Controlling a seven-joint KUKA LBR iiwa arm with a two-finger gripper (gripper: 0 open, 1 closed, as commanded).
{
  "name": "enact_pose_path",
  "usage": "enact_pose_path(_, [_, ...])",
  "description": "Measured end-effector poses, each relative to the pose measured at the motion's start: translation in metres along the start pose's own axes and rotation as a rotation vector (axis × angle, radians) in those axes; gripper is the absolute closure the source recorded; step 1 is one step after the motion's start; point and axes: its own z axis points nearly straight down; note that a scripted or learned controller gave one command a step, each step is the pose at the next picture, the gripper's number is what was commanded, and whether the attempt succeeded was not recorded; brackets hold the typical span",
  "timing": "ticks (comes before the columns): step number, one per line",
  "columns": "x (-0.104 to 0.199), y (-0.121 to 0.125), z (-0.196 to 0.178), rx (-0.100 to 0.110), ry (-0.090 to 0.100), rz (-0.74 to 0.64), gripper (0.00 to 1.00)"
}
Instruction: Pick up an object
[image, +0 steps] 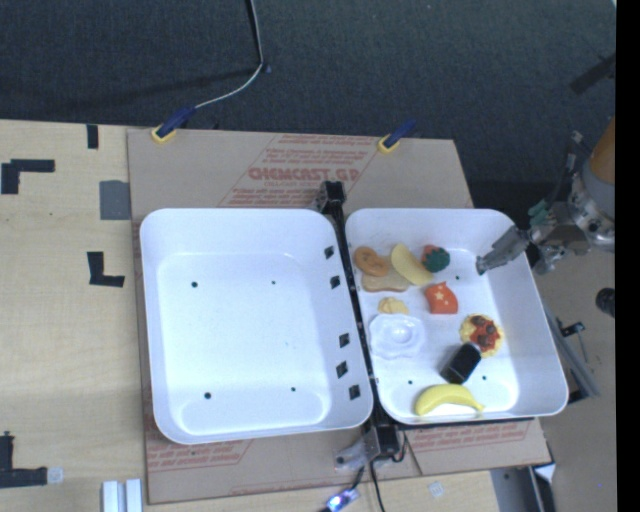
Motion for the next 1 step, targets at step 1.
enact_pose_path(1, [0.0266,-0.0122,0.1606,0.012,0.005,-0.001,0.0])
